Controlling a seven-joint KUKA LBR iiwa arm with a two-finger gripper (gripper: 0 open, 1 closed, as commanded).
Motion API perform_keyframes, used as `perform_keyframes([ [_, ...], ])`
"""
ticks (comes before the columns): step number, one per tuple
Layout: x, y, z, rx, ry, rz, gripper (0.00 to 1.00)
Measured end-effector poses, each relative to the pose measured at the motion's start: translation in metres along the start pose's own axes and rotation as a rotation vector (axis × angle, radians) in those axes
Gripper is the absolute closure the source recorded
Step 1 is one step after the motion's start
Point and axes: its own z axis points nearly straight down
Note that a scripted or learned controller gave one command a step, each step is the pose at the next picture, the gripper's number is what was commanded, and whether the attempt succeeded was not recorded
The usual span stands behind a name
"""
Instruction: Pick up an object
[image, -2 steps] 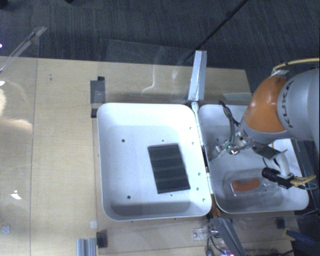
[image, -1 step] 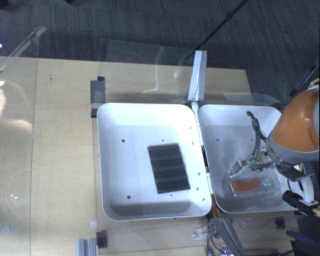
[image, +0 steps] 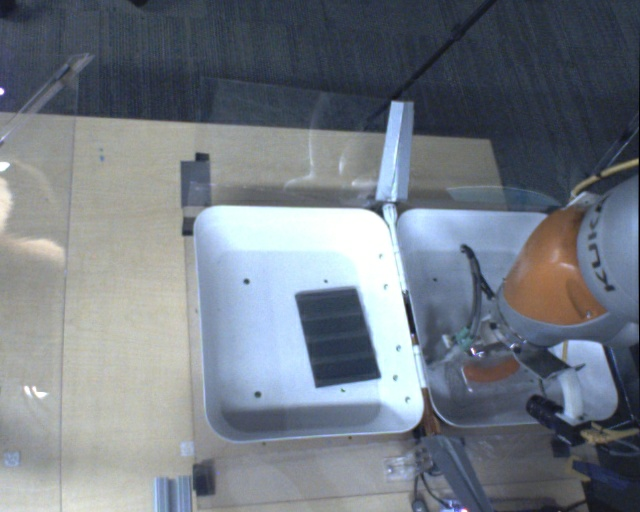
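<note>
Clearly, the arm (image: 575, 265) is lowered into the right bin (image: 440, 250), with the gripper (image: 478, 345) near that bin's front half. Whether it is apart or together cannot be told, because the wrist hides most of it from above. An orange-red object (image: 490, 370) is seen just beneath and beside the gripper, partly covered by it; something small and greenish (image: 462, 337) is glimpsed close by, too blurred to name. Contact between gripper and object cannot be confirmed, and nothing is seen clamped. A dark ribbed pad (image: 338, 336) lies flat in the left bin (image: 225, 300), well apart from the arm.

The step in hand is judged to be the descent or closing onto the orange-red object. For it to be done well, the gripper should be centred over the object rather than over its edge, and lowered until the bin floor is nearly met. Closing should be made squarely, so that the object is not pushed toward the near wall. A slow, straight lift is advised, as a shallow hold could easily be lost. Cables by the wrist should be kept clear.
</note>
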Motion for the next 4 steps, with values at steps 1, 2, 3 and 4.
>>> perform_keyframes([
  [1,0.0,0.004,-0.012,-0.01,-0.003,-0.002,1.0],
  [2,0.0,0.004,-0.012,-0.01,-0.003,-0.002,0.0],
  [3,-0.04,-0.013,-0.03,0.01,0.002,0.203,0.0],
  [4,-0.05,0.074,0.002,0.001,0.0,0.125,0.0],
])
